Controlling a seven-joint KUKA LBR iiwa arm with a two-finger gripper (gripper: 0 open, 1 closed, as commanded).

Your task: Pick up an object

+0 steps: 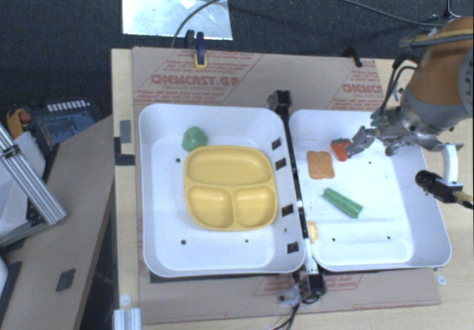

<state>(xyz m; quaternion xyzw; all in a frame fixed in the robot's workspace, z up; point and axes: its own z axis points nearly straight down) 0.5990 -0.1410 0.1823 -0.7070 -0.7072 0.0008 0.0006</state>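
Camera view, from above: my arm [443, 73] reaches in from the right over the right-hand white bin [426, 243] on the counter [122, 173]. My hand [361, 142] sits low at that bin's upper left, fingertips right by a small red-orange object [340, 149]; I can't tell whether it sits between the fingers or just beside them, nor whether they're spread or pressed together. Just below and left of it lies a flat orange piece [321, 165], apart from a green stick-shaped item [343, 203] lying at a slant nr the bin's middle. A small yellow bit [312, 231] rests at the bin's left edge. Left bin [159, 243]: a yellow 3-compartment tray [229, 186] in the centre, w/ a green rounded item [195, 137] touching its upper left rim.
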